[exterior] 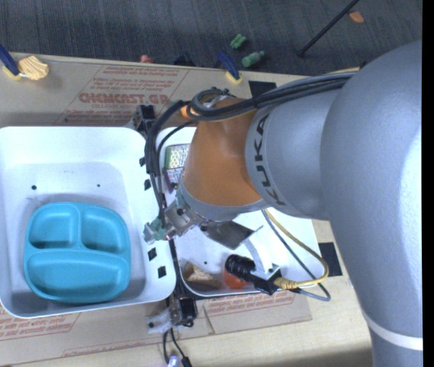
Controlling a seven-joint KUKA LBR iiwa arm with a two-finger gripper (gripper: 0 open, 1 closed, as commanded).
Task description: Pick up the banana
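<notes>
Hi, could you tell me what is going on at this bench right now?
The KUKA arm is reaching from the right down over the right bin, covering most of it. A few items, too hidden to identify, peek out under the wrist near the bin's front edge. I cannot make out a banana. The left bin holds a blue divided tray.

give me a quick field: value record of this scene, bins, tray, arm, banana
left bin: white, holds a blue tray with three compartments
right bin: white, mostly covered by the arm
arm: grey with orange band, reaching over the right bin
right bin contents: brownish item and orange-red bit at the near edge, too hidden to identify
banana: cannot tell
bench: cardboard under both bins
</notes>
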